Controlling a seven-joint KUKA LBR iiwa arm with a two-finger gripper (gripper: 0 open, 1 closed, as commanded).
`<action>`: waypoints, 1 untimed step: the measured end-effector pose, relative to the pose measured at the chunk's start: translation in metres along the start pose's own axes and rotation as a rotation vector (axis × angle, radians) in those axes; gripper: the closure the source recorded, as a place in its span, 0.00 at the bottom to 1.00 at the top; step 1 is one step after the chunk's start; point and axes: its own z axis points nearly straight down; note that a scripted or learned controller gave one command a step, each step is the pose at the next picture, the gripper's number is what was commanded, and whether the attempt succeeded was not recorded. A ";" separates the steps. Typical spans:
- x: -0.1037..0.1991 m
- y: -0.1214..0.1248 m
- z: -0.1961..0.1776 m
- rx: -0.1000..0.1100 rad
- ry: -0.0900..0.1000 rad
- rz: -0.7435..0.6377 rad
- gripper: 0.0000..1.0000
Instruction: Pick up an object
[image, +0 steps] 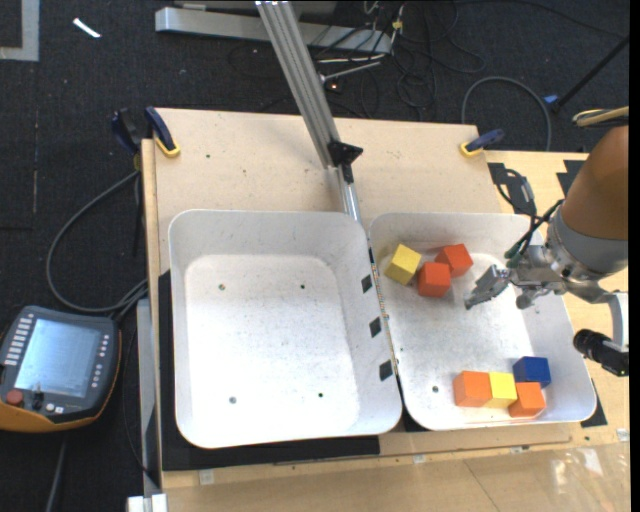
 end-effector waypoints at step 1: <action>-0.010 0.070 0.055 -0.001 -0.001 -0.004 0.00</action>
